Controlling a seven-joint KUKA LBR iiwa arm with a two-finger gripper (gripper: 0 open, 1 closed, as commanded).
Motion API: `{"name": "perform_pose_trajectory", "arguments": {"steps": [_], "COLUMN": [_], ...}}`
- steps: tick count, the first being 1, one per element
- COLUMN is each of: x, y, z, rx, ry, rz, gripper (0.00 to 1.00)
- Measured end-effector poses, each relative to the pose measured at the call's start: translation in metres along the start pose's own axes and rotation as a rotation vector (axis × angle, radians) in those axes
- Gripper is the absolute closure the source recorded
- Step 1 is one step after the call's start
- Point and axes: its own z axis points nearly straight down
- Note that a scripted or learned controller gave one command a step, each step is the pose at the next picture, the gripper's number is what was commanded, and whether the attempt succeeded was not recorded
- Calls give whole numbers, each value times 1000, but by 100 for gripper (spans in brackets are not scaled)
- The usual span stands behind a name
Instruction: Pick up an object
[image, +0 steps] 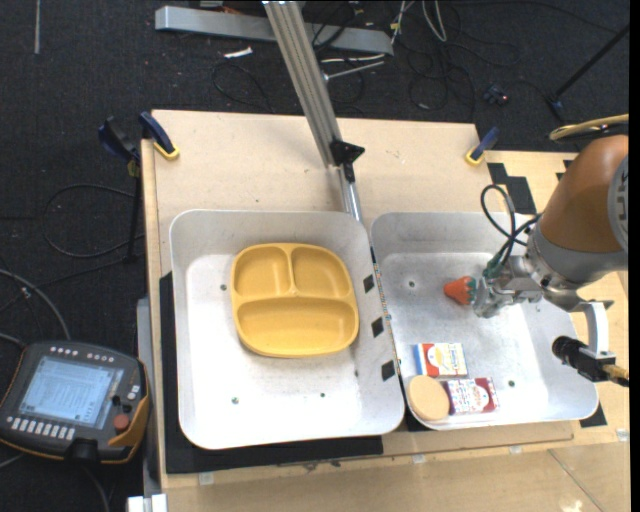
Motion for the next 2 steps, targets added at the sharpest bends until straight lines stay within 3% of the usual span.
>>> {"name": "perform_pose_trajectory", "arguments": {"steps": [2], "x": [0], "y": [5], "z": [-79], "rx": [-4], "ry": [-1], "rz": [-3], "gripper": [100]}}
